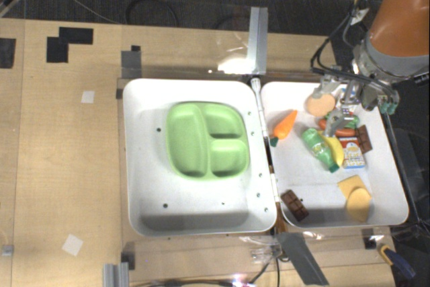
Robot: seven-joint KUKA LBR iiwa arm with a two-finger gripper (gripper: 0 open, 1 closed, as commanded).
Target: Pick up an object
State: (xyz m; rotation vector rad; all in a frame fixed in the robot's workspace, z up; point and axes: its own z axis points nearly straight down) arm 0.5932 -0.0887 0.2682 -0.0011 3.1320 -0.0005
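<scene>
Bright, even overhead light washes my worktop [60,165]; glare flares at the metal divider post [257,44], soft shadows pool inside both bins, focus slightly soft.

Two shallow white plastic bins [134,144] [390,205], one pale green three-section divided tray [205,139], one orange plastic carrot [285,125], one green plastic bottle [319,148], two brown chocolate bars [294,205] [363,138], one yellow cheese wedge [355,196], one tan round biscuit [320,104], one yellow banana [334,148]
</scene>
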